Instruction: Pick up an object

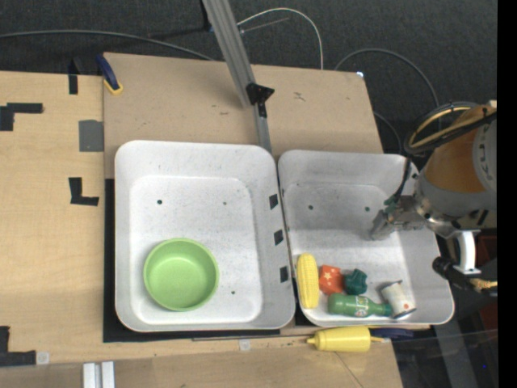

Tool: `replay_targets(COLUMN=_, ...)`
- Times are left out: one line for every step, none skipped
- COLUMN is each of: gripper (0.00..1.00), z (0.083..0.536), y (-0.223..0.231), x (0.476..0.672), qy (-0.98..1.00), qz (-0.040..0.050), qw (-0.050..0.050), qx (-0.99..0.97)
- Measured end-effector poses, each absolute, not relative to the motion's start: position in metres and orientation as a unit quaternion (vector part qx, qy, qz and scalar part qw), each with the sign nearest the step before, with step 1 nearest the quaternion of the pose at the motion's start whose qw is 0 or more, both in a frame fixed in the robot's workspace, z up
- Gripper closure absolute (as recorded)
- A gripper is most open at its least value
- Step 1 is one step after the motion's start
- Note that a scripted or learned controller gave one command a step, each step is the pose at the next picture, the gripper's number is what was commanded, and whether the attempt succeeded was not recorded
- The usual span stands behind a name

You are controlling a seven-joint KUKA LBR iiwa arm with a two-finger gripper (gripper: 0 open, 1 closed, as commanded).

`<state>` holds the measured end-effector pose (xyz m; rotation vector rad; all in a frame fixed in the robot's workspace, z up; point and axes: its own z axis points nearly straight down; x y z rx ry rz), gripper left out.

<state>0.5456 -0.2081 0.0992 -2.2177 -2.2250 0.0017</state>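
- Two shallow white bins sat side by side on the bench [202,111], the left bin [129,217] and the right bin [339,172] touching along their inner rims.
- Along the near edge of the right bin lay a cluster of small things: a yellow corn cob [307,280] lying lengthwise at the left, a red-orange lump [329,279] just beside it, a dark green lump [355,280] next, a green bottle [357,305] lying on its side in front of them, and a small white cup [397,296] tipped over at the right end.
- The left bin held a light green bowl [181,274], upright, in its near left part.
- The gripper [388,221] hung over the right side of the right bin, behind the cluster and apart from it; nothing was visible between its fingers, and I could not tell how wide they stood.
- A yellow bottle [342,339] lay on its side on the bench just in front of the right bin.
- The bench top was pale wood with black tape marks at the left; a grey pole [230,39] slanted in from above, and thin cables lay on the dark floor behind.
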Motion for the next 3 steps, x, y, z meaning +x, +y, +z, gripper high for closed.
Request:
replay_targets(gripper=1.00, z=0.141, y=-0.210, x=0.544, qy=-0.707, qz=-0.0004, qw=-0.001, qx=-0.707)
replay_targets(gripper=1.00, z=0.193, y=-0.208, x=0.555, qy=-0.708, qz=-0.0008, qw=-0.002, qx=-0.706)
replay_targets(gripper=1.00, z=0.246, y=-0.208, x=0.557, qy=-0.708, qz=-0.0008, qw=-0.002, qx=-0.706)
